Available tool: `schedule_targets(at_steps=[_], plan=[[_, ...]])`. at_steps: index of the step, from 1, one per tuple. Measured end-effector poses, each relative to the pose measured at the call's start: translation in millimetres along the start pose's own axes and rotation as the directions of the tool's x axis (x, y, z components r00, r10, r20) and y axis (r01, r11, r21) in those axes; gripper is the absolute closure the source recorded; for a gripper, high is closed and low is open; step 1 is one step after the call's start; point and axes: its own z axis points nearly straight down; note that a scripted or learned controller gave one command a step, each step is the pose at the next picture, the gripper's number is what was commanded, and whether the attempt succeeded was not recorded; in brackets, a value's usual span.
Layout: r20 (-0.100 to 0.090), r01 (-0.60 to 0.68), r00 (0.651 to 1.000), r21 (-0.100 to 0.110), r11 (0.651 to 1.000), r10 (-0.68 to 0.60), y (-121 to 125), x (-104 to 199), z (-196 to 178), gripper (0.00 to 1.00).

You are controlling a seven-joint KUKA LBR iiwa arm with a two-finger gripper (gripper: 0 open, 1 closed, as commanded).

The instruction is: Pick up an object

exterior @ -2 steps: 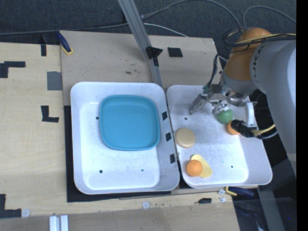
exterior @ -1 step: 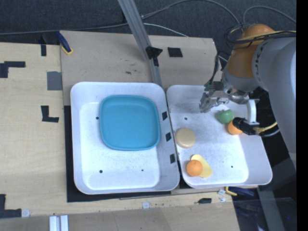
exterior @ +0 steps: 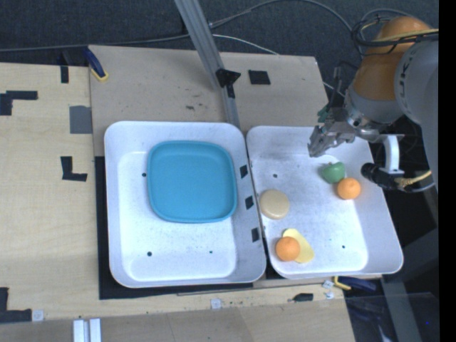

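A: Gripper [exterior: 318, 147] first. It hangs over the back part of the right bin [exterior: 370, 258], pointing down and toward the bin's middle. Nothing is between its tips. Can't tell how the hand is set, open or closed; too small and dark from this angle.

B: Arm?

A: Grey arm [exterior: 420, 70] with its orange band [exterior: 388, 55] comes in from the right and leans over the bin's back corner. My guess is that it's poised above the pile before a descent.

B: Nearest object?

A: Green ball [exterior: 332, 171], just below and right of the gripper, apart from it. Orange ball [exterior: 348, 189] sits right beside the green one, touching or nearly so. That pair is the likely target, judging only by closeness.

B: Risk?

A: They're tight together and near the bin's right wall, so the gripper could knock one aside.

B: The rest of the right bin?

A: Cream-coloured round piece [exterior: 274, 204] near the left wall, well apart from the gripper. Toward the front, a second orange ball [exterior: 287, 249] rests against a pale yellow piece [exterior: 302, 248].

B: Left bin?

A: Left bin [exterior: 128, 262] holds a blue square plate [exterior: 192, 181], lying flat near the middle. A slanted metal pole [exterior: 206, 41] rises behind the bins.

B: Progress?

A: Pick not yet done; everything lies on the bin floor.
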Motion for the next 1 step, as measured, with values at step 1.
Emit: schedule_targets(at_steps=[1], plan=[[0.0,0.0,1.0,0.002,1.0,0.0,-0.5,-1.7,-42.1,1.0]])
